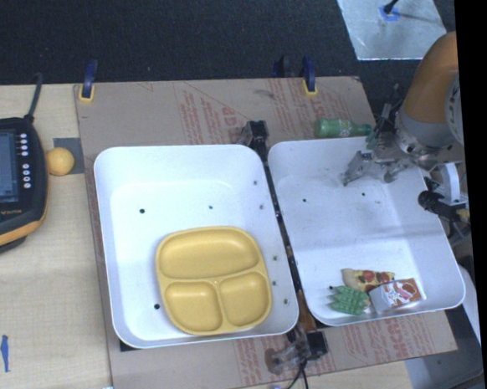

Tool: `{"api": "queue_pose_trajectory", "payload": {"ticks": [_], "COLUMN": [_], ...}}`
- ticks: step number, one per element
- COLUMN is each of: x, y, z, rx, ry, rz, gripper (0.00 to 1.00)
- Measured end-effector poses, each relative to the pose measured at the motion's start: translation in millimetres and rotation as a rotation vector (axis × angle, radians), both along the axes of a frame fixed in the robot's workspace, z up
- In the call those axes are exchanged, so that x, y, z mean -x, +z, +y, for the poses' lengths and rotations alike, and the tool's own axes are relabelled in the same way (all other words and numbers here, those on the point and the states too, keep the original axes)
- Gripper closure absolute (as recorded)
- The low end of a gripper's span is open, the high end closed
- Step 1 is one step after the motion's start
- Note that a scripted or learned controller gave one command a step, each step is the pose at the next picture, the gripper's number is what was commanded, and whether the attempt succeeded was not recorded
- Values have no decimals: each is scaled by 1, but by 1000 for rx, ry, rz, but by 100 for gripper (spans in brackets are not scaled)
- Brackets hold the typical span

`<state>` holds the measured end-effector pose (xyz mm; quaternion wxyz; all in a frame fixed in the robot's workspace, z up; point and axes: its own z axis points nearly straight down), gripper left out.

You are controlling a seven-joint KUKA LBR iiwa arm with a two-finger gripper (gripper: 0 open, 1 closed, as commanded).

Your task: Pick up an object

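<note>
Probably light, flimsy, crinkly: small packets (383, 288) heaped at right bin's (313, 226) near corner; best pinched across an edge. Pincer (374, 167) spread wide, holding nothing, far side.

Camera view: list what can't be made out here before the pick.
- End effector: small and blurred over the right bin; open or shut is unclear.
- Arm: cut off by the right edge.
- Items in the right bin's near corner, a green piece, a pizza-like piece and a packet: too small to identify; print unreadable.
- Green object behind the right bin: blurred.
</note>
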<state>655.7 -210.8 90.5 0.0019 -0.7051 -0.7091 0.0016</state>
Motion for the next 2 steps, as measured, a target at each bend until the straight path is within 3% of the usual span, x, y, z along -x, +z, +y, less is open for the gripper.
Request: {"api": "queue_pose_trajectory", "payload": {"ticks": [1,2], "x": [-1,8], "y": [12,110], "z": [0,53], "rx": [1,0], "ry": [3,-2], "rz": [-2,-6], "gripper": [100,100]}}
